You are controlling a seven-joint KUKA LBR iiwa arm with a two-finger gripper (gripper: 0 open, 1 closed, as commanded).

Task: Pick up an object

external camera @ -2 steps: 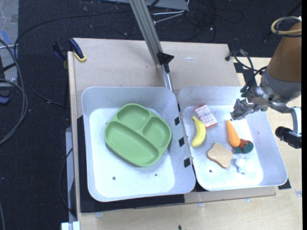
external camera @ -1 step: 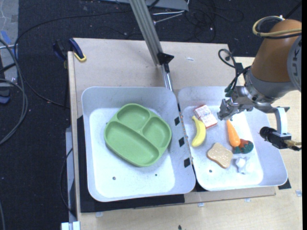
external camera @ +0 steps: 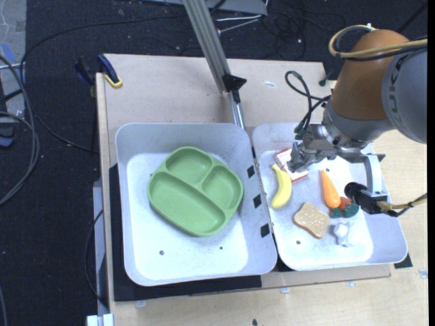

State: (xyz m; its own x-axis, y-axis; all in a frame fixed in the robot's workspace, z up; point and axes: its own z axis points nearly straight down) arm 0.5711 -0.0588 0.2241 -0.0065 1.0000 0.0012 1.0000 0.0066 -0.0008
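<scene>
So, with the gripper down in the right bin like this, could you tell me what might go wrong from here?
The gripper sits over a red and white item right beside the banana, so closing could nudge or catch the banana instead. The carrot, toast slice and a small grey piece lie close together nearby, so a sweep could scatter them. The thin item also lies near the right bin's wall, which may hinder a clean grasp.
</scene>
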